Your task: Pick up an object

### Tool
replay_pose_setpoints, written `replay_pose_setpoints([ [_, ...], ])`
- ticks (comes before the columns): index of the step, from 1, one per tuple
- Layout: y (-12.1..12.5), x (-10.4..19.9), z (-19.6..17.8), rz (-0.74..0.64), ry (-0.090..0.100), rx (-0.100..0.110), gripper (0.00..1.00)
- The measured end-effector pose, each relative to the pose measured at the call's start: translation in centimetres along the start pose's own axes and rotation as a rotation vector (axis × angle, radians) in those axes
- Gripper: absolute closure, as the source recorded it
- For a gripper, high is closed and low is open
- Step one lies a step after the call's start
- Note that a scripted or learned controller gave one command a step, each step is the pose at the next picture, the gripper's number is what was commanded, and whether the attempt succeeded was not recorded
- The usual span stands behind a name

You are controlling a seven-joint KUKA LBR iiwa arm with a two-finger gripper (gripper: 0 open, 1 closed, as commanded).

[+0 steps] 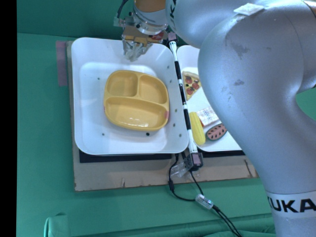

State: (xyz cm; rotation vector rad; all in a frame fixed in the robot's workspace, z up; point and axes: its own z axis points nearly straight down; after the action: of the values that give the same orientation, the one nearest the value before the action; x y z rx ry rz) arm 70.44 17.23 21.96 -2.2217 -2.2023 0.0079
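**Tool over the far rim of the left bin**

Hung at the tool [133, 51] above the far edge of the left bin [89, 132]; grip state impossible to tell. Just below the tool, nearer the camera, lay a yellow divided plate [136, 100] flat in that bin, apart from the tool. Off to the tool's side, in the right bin [227, 144]: a pizza slice [190, 83], a corn cob [197, 128], a watermelon slice [216, 132].

Lab: KUKA arm [247, 83], green-draped bench [39, 132]
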Motion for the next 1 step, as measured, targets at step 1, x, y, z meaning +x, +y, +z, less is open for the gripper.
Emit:
replay_pose_setpoints([
  [1, 0.24, 0.13, -1.56, 0.003, 0.005, -0.008, 1.0],
])
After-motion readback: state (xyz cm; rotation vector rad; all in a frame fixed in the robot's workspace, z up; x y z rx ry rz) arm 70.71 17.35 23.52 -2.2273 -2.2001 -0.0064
